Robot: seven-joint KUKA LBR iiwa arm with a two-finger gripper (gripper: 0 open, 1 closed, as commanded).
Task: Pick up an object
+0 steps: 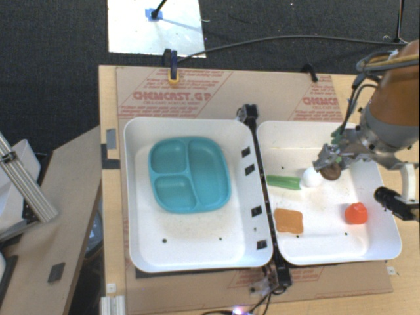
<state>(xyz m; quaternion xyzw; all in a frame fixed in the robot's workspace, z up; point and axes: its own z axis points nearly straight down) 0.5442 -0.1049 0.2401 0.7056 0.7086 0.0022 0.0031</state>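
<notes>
My gripper [328, 164] hangs over the right bin [328, 251], just right of a green stick with a white bulb end [292, 181]. A brown round object [333, 171] sits right under the fingertips. An orange-brown flat piece [289, 220] lies near the bin's front left. A red-orange object [356, 213] rests at the front right. The arm's orange band [397, 90] rises at the right edge.
The left bin [197, 254] holds a teal divided plate [189, 175]. A black clip divider [257, 176] runs between the bins. A black part [394, 203] of the arm's gear juts over the right bin's edge. Cardboard [216, 90] lies under both bins.
</notes>
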